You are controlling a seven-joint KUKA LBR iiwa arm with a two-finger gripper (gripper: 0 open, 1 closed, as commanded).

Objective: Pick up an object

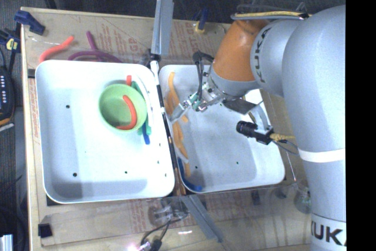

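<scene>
Orange strips (171, 100) lie against the left wall of the right bin (267, 170). The gripper (187, 106) hangs just beside them, mid-approach; whether it is released or clenched cannot be told. Next, it likely must descend squarely over one strip.

The wooden counter (88, 29) carries two white bins side by side, left bin (59, 144) and right bin (258, 170), plus loose cords (88, 54).
</scene>
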